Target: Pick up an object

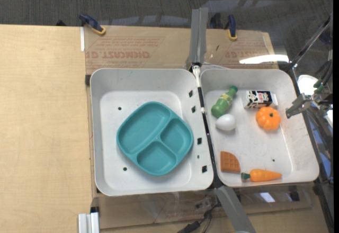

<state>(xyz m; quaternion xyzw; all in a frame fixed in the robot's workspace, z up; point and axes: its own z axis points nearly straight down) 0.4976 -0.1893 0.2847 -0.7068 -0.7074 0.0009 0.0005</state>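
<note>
No pick has been made: all six candidates lie loose in the right bin [288,150], with the green bottle [223,101], white egg [226,122], milk carton [259,99] and orange pumpkin [268,119] toward twelve o'clock, and the waffle [230,162] and carrot [261,176] toward six. The left bin [106,121] carries a teal divided plate [154,138]. The gripper [296,107] sits at the right bin's three o'clock rim; whether it is apart or together cannot be told, and approach, grasp and lift all remain.
</note>
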